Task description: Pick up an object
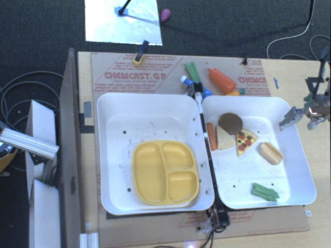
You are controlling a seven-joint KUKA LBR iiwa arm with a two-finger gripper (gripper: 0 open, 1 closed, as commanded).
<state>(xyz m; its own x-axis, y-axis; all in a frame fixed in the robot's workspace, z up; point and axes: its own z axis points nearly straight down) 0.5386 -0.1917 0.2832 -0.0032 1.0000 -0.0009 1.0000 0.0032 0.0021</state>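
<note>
One tool (296,115) at the right bin's (305,180) far right rim, grip state unclear, nothing held

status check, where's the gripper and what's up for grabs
Gripper over right bin's right rim, nothing between fingers. Pizza slice, bread roll, green beans loose in that bin. Nothing blocking.

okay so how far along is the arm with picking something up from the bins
Nothing looks picked yet. The hand sits at the right bin's upper right rim, with nothing visible between its fingers. The pizza slice, bread roll, brown disc and green piece lie in that bin. Reaching in, grasping and lifting one are all left.
</note>
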